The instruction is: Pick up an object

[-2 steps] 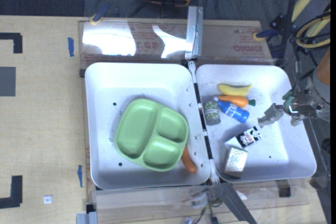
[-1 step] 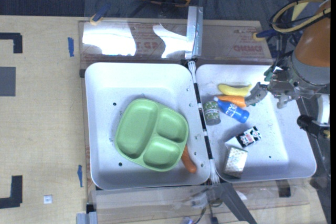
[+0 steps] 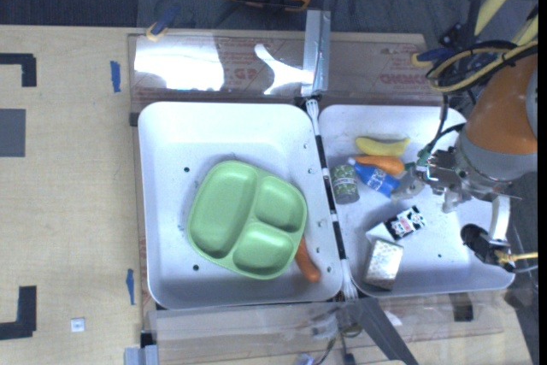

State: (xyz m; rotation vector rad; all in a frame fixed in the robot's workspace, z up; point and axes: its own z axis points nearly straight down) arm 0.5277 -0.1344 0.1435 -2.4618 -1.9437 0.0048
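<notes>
Camera view, arm (image 3: 500, 128) over right bin (image 3: 444, 256)

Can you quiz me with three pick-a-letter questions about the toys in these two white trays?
1. Where does the green divided plastic plate lie?
A. the left white bin
B. the right white bin
C. the wooden bench

2. What colour is the banana-shaped toy in the right bin?
A. blue
B. yellow
C. green

3. How does the small orange carrot-shaped toy in the left bin sit?
A. on top of the plate
B. partly tucked under the plate's edge
C. in the pincer

Answers: 
1 A, the plate is left of the divider. 
2 B, it is yellow, above an orange toy. 
3 B, the plate's rim covers its upper end.
</notes>
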